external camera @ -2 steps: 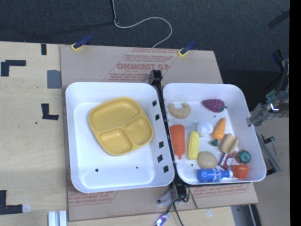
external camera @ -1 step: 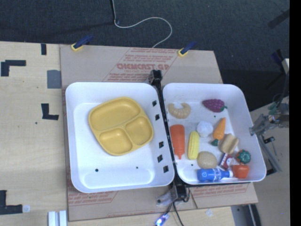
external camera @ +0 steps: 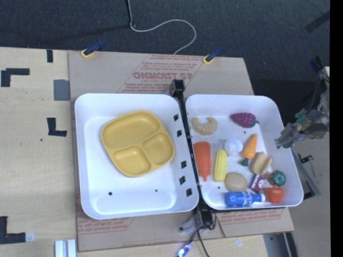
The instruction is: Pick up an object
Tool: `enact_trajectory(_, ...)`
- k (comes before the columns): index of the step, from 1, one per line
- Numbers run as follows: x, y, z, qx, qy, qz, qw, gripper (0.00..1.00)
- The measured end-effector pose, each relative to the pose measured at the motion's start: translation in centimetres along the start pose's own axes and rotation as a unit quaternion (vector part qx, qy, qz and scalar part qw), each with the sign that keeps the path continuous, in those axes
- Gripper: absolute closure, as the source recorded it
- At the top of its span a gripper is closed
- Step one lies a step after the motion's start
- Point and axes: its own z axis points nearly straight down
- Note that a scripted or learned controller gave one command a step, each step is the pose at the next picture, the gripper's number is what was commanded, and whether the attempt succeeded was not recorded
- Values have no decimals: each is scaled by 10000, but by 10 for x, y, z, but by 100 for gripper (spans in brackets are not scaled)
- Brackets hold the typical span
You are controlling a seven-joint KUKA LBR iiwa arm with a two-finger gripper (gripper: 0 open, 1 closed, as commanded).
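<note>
We note a wooden bench [external camera: 32,159] under dark flooring, with a cardboard sheet [external camera: 161,74] clipped at its 12 o'clock edge carrying both bins. The left bin [external camera: 88,197] holds a yellow divided plate [external camera: 138,142] near its centre. The right bin [external camera: 268,107] holds the candidate objects: an orange carrot-like piece [external camera: 202,159] at 9 o'clock, a corn cob [external camera: 220,165] just beside it, a croissant [external camera: 204,125] at 11 o'clock, purple grapes [external camera: 243,119] at 1 o'clock, a smaller orange carrot [external camera: 249,145] near centre, a potato [external camera: 235,181] and blue bottle [external camera: 244,199] toward 6 o'clock.

The gripper [external camera: 286,135] sits at 3 o'clock, outside the right bin's rim, with nothing between its fingers that we can see; whether they are spread or closed we cannot tell at this resolution.

Risk, as we judge it: items at 4 to 6 o'clock lie touching, so a descent there could land on two at once or push one aside. The bin wall near the gripper could also foul a low approach.
</note>
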Motion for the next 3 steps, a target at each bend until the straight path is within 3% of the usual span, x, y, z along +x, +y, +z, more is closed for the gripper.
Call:
enact_trajectory(1,-41,-3,67,42,2,42,10000,100)
enact_trajectory(2,29,1,23,-5,6,-15,10000,100)
enact_trajectory(3,71,1,-42,-21,-3,-8,10000,100)
